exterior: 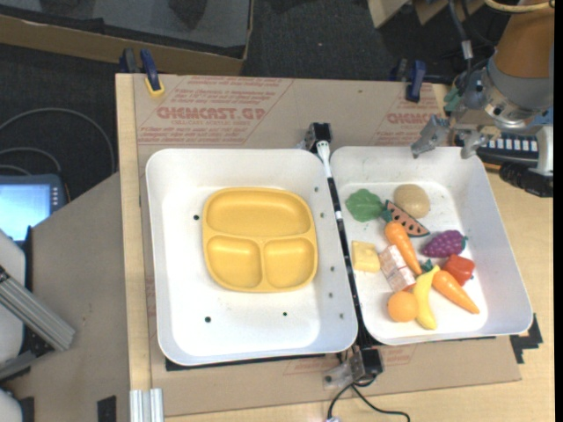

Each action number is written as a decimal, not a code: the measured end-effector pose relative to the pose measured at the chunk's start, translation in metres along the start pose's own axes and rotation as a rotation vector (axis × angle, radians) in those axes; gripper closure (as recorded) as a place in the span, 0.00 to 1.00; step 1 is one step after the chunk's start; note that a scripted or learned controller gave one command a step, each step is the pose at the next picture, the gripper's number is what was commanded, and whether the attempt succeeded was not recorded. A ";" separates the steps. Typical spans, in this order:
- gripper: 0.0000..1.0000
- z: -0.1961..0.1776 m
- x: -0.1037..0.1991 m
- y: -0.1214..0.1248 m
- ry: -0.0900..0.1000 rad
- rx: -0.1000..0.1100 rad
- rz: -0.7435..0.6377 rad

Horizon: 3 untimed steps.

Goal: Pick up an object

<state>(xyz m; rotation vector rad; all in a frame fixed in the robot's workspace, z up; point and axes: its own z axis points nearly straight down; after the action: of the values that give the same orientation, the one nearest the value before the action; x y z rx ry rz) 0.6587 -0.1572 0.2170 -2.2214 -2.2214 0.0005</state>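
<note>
Tool [449, 139] hovering over right bin [501, 236] far edge, fingers spread wide, holding nothing. Toy food piled mid-bin toward near-right corner; potato [411, 200] nearest. Prob. light, hard, smooth plastic, apt to slip; best gripped across narrow middle.

A brown board [264, 112] printed with red lettering covers the bench top, held at its far edge by a blue-and-yellow clamp [151, 73] on the left and a blue clamp [413, 79] on the right. Around it lies dark grey carpeted floor [62, 104]. A thin black cable [53, 126] loops over the carpet at left, near a lit bluish screen [26, 205]. A ribbed aluminium rail [35, 310] slants across the lower left corner. Light wooden surface [538, 262] shows at right. The light is even and soft.
</note>
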 end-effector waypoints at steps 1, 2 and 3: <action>0.00 0.136 0.039 -0.043 0.003 0.008 0.000; 0.00 0.133 0.047 -0.093 0.003 0.007 0.002; 1.00 0.122 0.047 -0.090 0.001 0.000 0.001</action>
<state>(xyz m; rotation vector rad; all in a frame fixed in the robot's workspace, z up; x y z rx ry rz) 0.5686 -0.1107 0.0949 -2.2227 -2.2193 -0.0006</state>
